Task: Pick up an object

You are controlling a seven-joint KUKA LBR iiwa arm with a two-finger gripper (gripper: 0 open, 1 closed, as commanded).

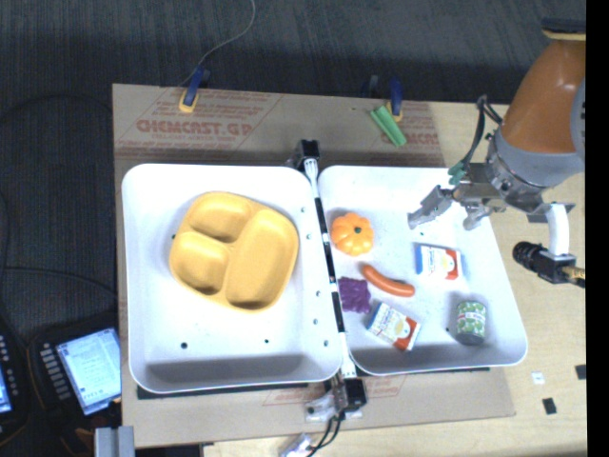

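In the right bin [495,350] lie an orange pumpkin [351,233], a red hot dog [388,281], a purple grape bunch [354,295], a small white, blue and red carton [438,261], a red and white carton [393,326] and a green can [468,320]. My gripper [449,208] hangs over the bin's upper right part, above and just right of the white, blue and red carton. Its two grey fingers are spread open with nothing between them.
The left bin [152,350] holds a yellow divided plate [233,248]. A black divider [324,255] runs between the bins. Blue and green clips [388,122] sit on the cardboard behind them. A tablet [84,369] lies at the lower left.
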